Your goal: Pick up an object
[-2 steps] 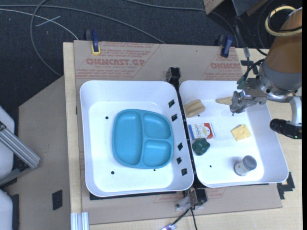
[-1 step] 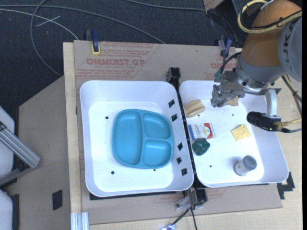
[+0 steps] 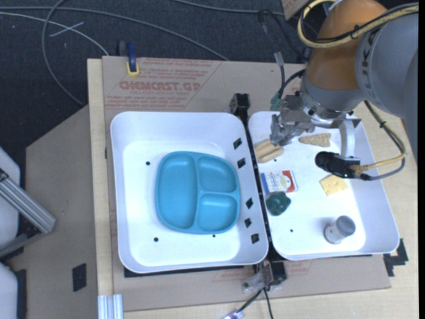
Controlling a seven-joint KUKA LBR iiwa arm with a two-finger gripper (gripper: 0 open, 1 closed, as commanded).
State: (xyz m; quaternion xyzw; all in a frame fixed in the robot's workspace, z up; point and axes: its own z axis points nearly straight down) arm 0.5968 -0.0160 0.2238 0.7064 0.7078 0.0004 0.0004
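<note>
My gripper (image 3: 285, 133) hangs over the far left part of the right bin (image 3: 378, 234), below the arm's orange band. Just under and left of it lies a tan bread-like piece (image 3: 267, 152), close to the gripper's tip; whether they touch I cannot tell. A second tan piece (image 3: 316, 139) lies to its right. Nearer the front lie a red and white card (image 3: 278, 180), a dark green lump (image 3: 278, 203), a yellow wedge (image 3: 333, 185) and a grey can (image 3: 340, 228).
The left bin (image 3: 126, 198) holds a blue divided plate (image 3: 197, 192). A black divider with clips (image 3: 247, 171) runs between the bins. A black part with a yellow cable (image 3: 336, 164) hangs over the right bin. Cardboard lies under both bins.
</note>
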